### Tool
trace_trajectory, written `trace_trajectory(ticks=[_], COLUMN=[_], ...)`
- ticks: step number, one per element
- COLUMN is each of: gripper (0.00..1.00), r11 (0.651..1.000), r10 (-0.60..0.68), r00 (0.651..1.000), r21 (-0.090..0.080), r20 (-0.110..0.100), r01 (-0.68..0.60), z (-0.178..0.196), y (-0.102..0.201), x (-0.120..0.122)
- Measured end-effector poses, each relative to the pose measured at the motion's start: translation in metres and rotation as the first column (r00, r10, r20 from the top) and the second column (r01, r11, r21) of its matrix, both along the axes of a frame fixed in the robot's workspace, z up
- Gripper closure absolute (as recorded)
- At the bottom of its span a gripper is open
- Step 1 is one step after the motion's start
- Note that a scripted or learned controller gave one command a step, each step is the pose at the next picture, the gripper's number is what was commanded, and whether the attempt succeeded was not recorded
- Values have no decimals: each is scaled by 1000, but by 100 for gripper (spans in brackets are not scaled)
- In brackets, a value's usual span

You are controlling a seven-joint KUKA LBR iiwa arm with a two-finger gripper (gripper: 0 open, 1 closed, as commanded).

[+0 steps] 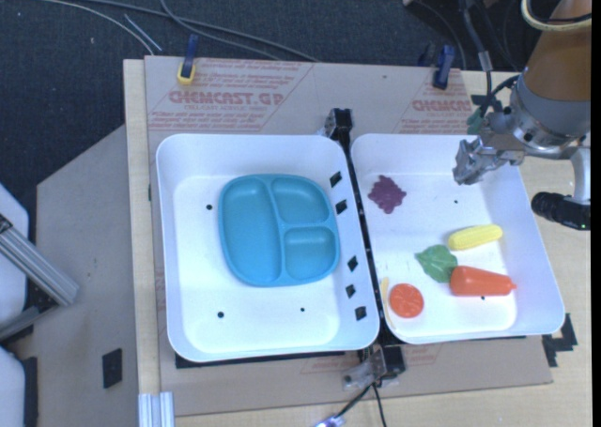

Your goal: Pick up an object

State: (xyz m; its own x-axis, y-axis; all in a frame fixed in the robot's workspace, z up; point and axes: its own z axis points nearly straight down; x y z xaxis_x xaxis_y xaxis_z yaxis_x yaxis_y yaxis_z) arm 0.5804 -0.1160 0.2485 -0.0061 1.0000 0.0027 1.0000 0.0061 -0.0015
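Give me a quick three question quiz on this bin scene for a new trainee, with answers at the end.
1. True or false: the blue divided plate lies in the same bin as the corn cob.
2. Which toy lies nearest the hand? A) purple grapes B) orange slice C) carrot
3. Fill in: the green leafy toy touches the ____.

Key: 1 false; 2 A; 3 carrot.
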Motion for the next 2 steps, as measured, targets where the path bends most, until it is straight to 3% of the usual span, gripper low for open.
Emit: trace_trajectory(ticks=[2], gripper=[100], r11=[1000], r10=[0], r00=[1000], r21=[-1], r20=[3], r01=[0], z=[-5], y=[107], x=[7])
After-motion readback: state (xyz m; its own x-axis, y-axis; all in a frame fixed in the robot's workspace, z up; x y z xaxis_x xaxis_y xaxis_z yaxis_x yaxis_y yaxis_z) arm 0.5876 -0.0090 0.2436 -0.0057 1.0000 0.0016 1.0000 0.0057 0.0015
